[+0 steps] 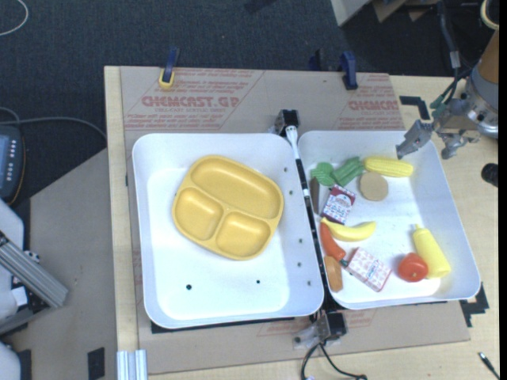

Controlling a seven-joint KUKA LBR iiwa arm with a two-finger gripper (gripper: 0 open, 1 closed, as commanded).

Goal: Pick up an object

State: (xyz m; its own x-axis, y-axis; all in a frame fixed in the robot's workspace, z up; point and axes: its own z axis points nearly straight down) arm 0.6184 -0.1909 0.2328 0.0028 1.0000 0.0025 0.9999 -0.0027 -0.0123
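My gripper (432,142) hangs over the far right corner of the right bin (455,212), open, with nothing between its fingers (413,141). Just below and left of it lies a yellow corn cob (387,167). Beside that sit a tan round cookie (374,187) and green leafy pieces (336,170). Further forward in the same bin are a small red-and-white carton (337,205), a banana (352,230), an orange carrot (332,244), a hot dog (333,274), a pink wrapped packet (369,269), a red tomato (412,267) and a yellow bottle (430,250).
The left bin (158,283) holds a yellow divided plate (227,206). A black bar with a white strip (299,182) runs along the seam between the bins. Blue and yellow clamps (167,71) grip the far edge of the cardboard-covered bench.
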